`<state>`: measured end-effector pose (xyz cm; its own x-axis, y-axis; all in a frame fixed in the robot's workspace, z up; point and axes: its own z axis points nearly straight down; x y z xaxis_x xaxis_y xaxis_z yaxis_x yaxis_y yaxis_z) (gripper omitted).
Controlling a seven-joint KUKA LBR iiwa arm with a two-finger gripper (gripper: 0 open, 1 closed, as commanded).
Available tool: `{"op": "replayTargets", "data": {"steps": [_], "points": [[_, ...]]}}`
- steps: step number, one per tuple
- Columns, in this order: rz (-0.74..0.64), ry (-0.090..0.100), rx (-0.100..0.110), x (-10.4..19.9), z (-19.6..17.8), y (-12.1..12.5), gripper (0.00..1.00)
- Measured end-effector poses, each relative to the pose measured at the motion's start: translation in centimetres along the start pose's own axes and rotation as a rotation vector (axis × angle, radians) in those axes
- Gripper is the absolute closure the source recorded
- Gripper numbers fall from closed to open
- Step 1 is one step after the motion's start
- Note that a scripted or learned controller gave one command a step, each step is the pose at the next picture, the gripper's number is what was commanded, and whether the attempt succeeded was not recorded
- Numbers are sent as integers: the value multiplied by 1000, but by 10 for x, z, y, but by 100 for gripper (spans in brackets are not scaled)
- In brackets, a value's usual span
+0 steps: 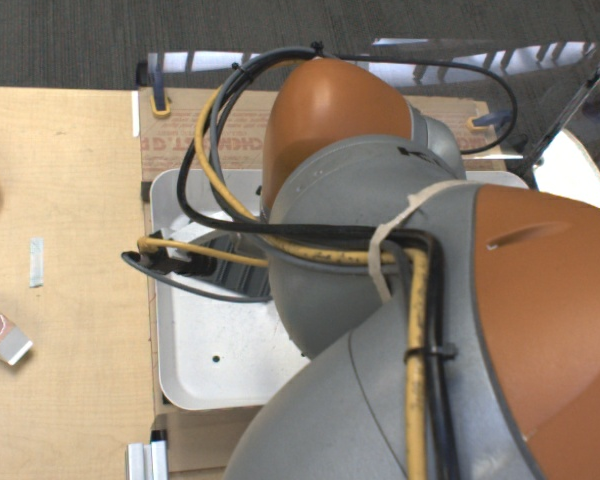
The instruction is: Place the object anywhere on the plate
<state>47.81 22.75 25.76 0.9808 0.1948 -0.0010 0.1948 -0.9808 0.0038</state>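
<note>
Under the arm, white bin; end effector hidden.

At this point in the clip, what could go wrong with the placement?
1. The arm covers most of the bin, so the camera cannot confirm where anything lands.
2. The cables loop wide over the bin's rim and could snag as the arm moves.
3. No plate or object shows in the bin's bare part, so a release here might miss.
</note>
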Motion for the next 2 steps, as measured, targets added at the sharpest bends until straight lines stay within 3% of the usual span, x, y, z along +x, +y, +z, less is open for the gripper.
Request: {"op": "replayTargets", "data": {"steps": [1, 2], "points": [[-133, -5, 0, -1, 115, 0, 0], [1, -1, 0, 8, 59, 2, 0]]}}
